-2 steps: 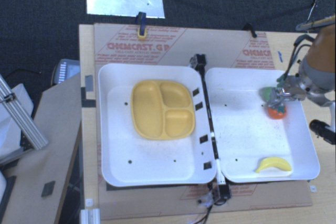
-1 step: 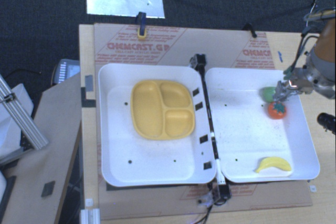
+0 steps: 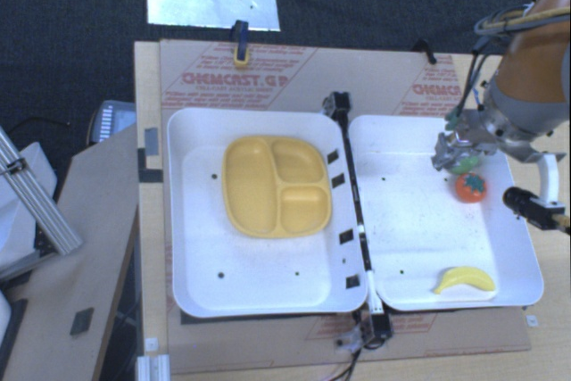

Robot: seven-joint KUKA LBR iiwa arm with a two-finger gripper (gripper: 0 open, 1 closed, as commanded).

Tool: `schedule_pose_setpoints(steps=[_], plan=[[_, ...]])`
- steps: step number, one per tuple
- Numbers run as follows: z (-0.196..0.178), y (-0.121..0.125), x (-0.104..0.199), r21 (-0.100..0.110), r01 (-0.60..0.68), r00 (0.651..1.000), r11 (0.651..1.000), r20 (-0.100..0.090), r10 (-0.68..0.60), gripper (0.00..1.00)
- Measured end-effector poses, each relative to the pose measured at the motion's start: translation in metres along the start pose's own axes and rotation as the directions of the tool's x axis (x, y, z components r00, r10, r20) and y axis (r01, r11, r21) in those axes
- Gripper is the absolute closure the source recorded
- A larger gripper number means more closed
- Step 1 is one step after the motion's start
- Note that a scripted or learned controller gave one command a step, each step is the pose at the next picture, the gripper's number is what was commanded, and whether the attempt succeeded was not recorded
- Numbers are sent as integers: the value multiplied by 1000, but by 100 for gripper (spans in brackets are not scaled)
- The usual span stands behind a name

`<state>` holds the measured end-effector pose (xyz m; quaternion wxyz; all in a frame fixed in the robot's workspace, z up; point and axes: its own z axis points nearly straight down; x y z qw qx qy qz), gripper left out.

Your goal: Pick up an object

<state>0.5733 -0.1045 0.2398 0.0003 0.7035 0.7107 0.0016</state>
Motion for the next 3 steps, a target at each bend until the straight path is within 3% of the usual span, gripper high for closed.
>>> schedule_pose_setpoints(steps=[3], plan=[[6,-15,176,2,1,1000,1000,0,-1,100]])
